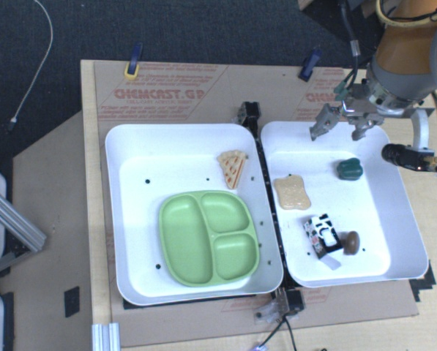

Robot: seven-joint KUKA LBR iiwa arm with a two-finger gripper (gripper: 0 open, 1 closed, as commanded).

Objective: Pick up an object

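While nothing is yet in the grip, the scene from near edge to far runs thus.

Left bin, near: a green divided plate [207,238] lies flat on the left bin [123,196].

Right bin, near: a black-and-white toy [321,235] lies touching a small brown piece [350,242] in the right bin [401,218].

Middle: a tan bread slice [292,192] lies by the divider; a waffle wedge [233,168] lies across it in the left bin.

Candidate: a dark green lump [350,170], apart from the rest, is nearest the tool.

Gripper: the gripper [342,126] hangs over the right bin's far rim, fingers spread, pinching nothing.

Risk: descending from here, it would likely meet bare floor or the rim, as the lump sits nearer the camera.

Risk: the rounded lump may squirt sideways from an off-centre pinch.

Risk: the flat bread offers little to pinch.
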